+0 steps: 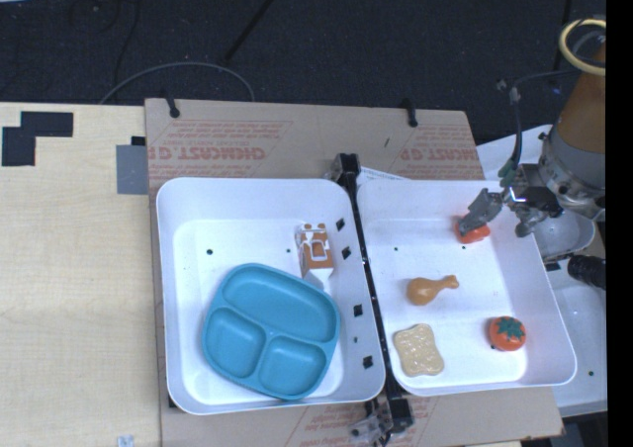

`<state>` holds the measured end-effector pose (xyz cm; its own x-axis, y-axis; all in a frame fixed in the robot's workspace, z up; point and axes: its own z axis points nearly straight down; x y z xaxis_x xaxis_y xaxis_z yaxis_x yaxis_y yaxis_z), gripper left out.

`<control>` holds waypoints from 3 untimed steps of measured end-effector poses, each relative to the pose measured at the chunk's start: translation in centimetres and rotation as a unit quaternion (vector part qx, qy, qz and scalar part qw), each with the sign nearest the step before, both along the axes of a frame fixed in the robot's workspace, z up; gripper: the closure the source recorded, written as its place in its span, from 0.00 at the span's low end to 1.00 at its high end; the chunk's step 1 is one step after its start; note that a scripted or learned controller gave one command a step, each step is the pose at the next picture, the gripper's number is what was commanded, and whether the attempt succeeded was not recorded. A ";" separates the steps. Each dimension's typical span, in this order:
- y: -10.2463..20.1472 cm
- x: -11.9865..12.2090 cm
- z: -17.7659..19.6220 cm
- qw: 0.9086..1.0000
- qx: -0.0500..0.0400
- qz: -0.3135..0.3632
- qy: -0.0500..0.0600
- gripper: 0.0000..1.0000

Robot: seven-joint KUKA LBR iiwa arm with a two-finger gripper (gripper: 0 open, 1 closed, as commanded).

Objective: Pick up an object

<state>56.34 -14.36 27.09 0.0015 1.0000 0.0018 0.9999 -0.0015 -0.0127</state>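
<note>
The cardboard sheet (297, 143) bears upside-down red print, too blurred to read.

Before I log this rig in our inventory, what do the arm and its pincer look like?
The arm is grey with an orange band above the wrist and a yellowish ring near the top. Thin dark cables run along its left side. The pincer is a two-finger unit in grey and dark metal, mounted on a pale grey wrist.

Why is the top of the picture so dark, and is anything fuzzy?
In the camera view, the floor behind the bench is dark and barely lit, while the white bins are bright, a little washed out. The blue tray shows soft shine, no hard glare. The gripper by the small red thing looks slightly blurred, and the whole picture is a bit grainy.
</note>
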 end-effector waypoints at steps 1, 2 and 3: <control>0.0 0.2 0.6 1.000 -0.001 0.001 -0.006 0.00; 0.4 1.1 -4.7 1.000 0.000 0.001 -0.003 0.00; 0.5 1.5 -9.1 1.000 0.000 0.001 -0.003 0.00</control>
<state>57.84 -13.84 17.96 0.0005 1.0000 0.0015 1.0000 -0.0005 -0.0071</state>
